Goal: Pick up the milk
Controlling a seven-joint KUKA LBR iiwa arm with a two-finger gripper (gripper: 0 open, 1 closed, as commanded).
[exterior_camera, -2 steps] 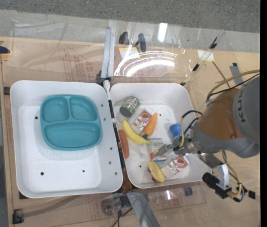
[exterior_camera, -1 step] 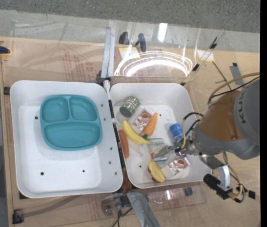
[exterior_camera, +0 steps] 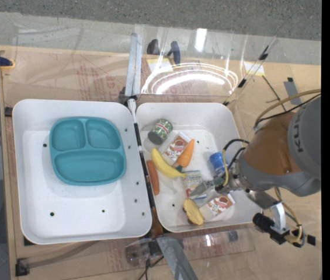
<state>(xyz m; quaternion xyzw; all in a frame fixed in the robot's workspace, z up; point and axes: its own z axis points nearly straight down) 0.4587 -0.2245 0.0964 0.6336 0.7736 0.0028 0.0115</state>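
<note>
Milk (exterior_camera: 221, 204): lay flat in the right bin (exterior_camera: 235, 121), near its front edge, beside a banana (exterior_camera: 193, 212).
Gripper (exterior_camera: 202, 189): hovered just above the milk; finger state could not be told.

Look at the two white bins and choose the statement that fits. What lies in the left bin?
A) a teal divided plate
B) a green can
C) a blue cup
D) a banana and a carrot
A: the teal divided plate lies alone in the left bin, while the food items are in the right bin.
</note>
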